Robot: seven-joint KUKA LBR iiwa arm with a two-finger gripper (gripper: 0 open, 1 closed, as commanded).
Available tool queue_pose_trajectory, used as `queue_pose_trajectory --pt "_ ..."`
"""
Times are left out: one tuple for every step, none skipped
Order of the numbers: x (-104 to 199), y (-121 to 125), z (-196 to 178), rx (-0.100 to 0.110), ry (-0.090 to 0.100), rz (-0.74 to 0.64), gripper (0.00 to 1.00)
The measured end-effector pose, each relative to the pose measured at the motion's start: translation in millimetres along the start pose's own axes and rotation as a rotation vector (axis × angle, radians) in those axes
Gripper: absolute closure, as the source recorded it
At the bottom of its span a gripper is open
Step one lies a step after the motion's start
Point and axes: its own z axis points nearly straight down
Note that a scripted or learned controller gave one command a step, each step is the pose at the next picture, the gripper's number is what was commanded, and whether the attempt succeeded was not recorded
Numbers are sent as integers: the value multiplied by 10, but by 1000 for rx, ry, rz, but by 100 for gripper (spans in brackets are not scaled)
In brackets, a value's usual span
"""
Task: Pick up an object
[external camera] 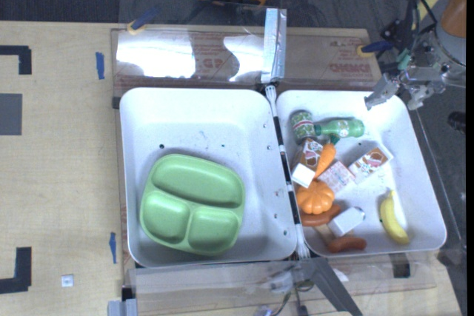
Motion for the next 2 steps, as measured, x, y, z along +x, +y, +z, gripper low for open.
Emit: queue_pose_trajectory --pt "240 -100 775 -1 0 -111 0" --pt "124 143 1592 -19 -2 -316 0"
